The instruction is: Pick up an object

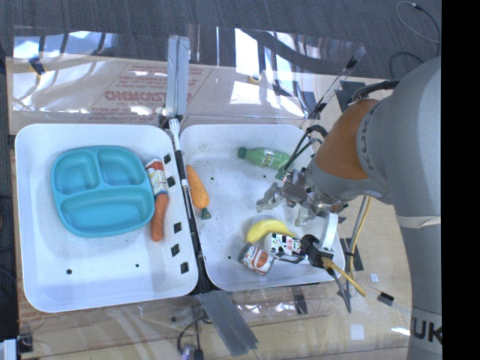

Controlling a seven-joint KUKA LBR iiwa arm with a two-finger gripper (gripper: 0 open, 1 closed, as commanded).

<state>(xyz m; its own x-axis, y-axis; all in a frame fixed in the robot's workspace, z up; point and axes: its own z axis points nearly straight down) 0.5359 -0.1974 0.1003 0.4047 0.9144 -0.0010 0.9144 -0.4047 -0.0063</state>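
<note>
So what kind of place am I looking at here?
Probably a lab bench for robot picking trials: two white bins side by side, a grey arm reaching in, and toy food such as a banana and carrot.

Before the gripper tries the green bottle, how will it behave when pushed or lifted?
The green bottle lies on its side, so it may roll if pushed. It looks like smooth plastic, perhaps slippery between fingers. It seems small, so probably light.
</note>
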